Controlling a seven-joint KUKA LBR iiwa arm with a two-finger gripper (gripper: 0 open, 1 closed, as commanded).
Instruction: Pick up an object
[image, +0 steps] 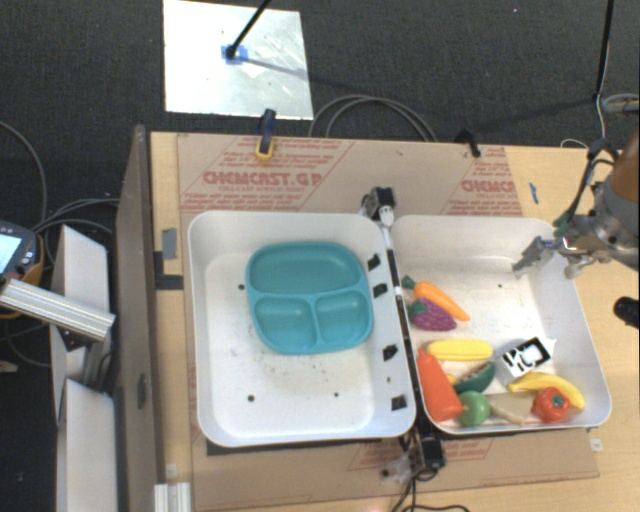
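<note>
The right bin (500, 255) holds toy foods along its left and front sides. There is an orange carrot (440, 297), a purple piece (432, 316) and a yellow corn cob (460, 350). Nearer the front lie a long red-orange piece (437, 385), a green ball (475, 408), a banana (545, 383) and a red tomato (552, 402). My gripper (553, 260) hangs over the bin's far right corner, away from the toys. Its two fingers are spread apart with nothing between them.
A teal divided plate (308, 297) lies in the left bin (225, 400). A black-and-white tag (527, 355) rests among the toys. Black clips (388, 290) line the wall shared by the bins. Bare floor shows in the right bin's far half.
</note>
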